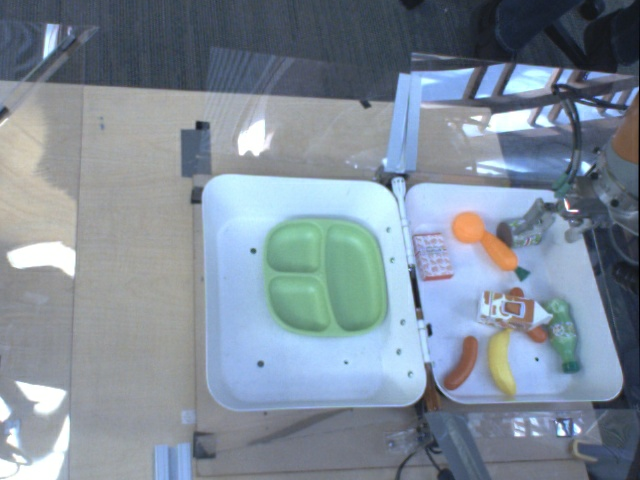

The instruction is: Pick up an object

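The right white bin [590, 268] holds several toy foods. An orange ball [466, 227] lies beside an orange carrot [500, 253]. A red and white packet [432, 255] lies near the bin's left wall. Lower down are a small white and orange carton [512, 311], a green bottle [562, 334], a yellow banana [500, 361] and a brown sausage [461, 362]. My gripper [522, 232] hangs over the bin's far right part, just right of the carrot and the ball. I see nothing held in it.
The left white bin [230, 268] holds a green divided plate [326, 275]. A metal divider [409, 268] runs between the two bins. The arm and its cables [600, 183] come in from the right, over the right bin's far corner.
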`<action>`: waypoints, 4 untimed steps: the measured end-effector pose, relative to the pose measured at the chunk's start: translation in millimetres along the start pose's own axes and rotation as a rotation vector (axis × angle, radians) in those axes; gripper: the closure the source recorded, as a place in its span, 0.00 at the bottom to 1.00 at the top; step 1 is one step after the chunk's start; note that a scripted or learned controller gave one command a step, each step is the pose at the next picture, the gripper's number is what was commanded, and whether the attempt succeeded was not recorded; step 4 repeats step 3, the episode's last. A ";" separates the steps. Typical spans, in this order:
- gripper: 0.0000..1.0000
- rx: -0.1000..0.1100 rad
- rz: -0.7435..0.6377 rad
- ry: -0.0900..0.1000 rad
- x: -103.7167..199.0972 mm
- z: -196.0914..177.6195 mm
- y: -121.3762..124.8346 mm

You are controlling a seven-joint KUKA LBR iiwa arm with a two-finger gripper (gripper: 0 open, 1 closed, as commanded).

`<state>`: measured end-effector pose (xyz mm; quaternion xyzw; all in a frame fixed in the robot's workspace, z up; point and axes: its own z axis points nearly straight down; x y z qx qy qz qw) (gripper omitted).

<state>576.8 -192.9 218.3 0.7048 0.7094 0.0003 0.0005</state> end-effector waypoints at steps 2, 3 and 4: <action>1.00 -0.009 -0.018 -0.002 31.9 117.0 40.2; 1.00 -0.005 0.055 0.000 85.8 -3.4 23.2; 1.00 -0.005 0.055 0.000 85.8 -3.4 23.2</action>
